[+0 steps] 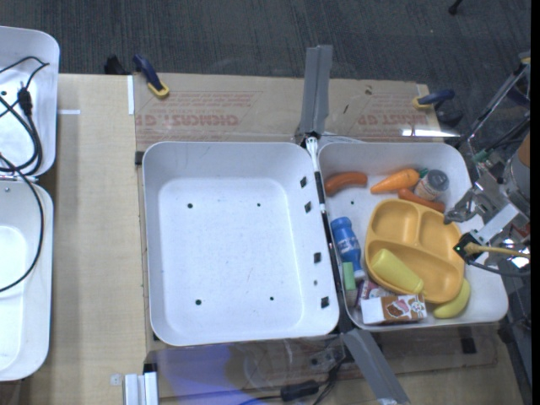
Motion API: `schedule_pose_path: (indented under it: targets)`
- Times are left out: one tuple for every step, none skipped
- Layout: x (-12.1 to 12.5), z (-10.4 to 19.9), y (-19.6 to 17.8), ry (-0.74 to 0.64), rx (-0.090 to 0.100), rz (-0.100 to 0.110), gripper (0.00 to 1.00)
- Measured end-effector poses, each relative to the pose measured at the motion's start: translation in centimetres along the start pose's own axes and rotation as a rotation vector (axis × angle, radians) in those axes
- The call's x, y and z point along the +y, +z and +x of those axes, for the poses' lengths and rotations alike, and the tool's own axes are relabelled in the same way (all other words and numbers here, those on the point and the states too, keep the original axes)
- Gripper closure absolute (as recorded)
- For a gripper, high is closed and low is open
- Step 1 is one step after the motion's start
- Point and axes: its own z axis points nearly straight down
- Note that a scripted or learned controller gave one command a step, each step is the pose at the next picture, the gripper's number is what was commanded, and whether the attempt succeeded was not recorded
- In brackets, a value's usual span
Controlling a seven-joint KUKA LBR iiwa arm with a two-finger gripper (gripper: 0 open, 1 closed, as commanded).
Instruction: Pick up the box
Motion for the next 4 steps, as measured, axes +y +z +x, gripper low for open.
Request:
schedule_pose_path:
  targets:
    - [-4.8, 1.5, 12.4, 0.117, 0.005, -0.004, 0.00]
    - [2.6, -1.4, -1.2, 0.168, -0.001, 0.000, 0.00]
    - [0.8, -2.8, 11.3, -0.076, -0.005, 0.009, 0.00]
    - [2.7, -3.7, -4.4, -0.038, -0.001, 0.000, 0.00]
